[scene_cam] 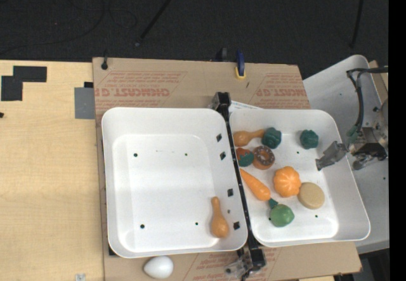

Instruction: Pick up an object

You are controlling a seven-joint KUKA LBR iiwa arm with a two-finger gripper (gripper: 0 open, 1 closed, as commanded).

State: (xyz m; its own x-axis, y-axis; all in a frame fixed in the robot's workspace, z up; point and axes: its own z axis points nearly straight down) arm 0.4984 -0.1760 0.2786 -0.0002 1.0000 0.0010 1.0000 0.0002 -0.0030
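Observation:
The right bin [346, 226] holds several toy foods: an orange pumpkin [287, 181], a beige round piece [311, 196], a carrot [255, 184], a green pepper [280, 214], a brown donut [262, 157], a teal piece [245, 159], an orange drumstick shape [247, 137] and two dark green pieces [271, 137] [309, 139]. In the left bin [120, 146] an orange gourd [219, 217] lies near the front right corner. My gripper [346, 154] hangs over the right rim of the right bin, right of the pumpkin and apart from every object. Nothing is seen in it.
A white egg [158, 267] lies on the cardboard in front of the left bin. A black divider clip strip [229, 165] runs between the bins. A blue and yellow clamp [240, 65] sits at the cardboard's back edge.

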